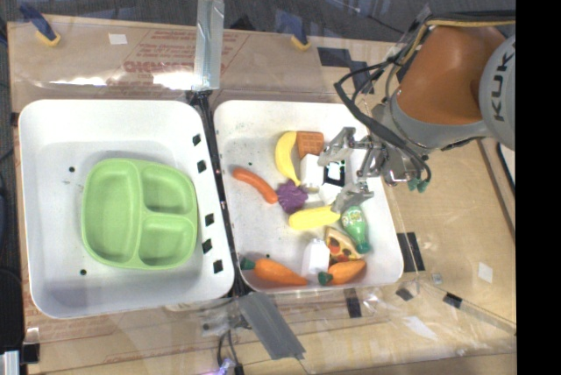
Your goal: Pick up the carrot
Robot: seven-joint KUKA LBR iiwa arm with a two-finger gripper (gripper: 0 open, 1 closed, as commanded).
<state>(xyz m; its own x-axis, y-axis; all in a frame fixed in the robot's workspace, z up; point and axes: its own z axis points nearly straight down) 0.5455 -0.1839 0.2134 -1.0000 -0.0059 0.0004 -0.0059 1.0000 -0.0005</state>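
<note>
Over the right bin [230, 189], we are holding the tool [351, 167] above the bananas [287, 156], fingers spread and gripping nothing. We are seeing one carrot [279, 273] lying against the near wall, well apart from the tool, and another [344, 272] just beside the pizza slice [340, 243]. We are judging the risk as this: descending here would be closing on a banana or the green bottle [355, 225] instead.
</note>
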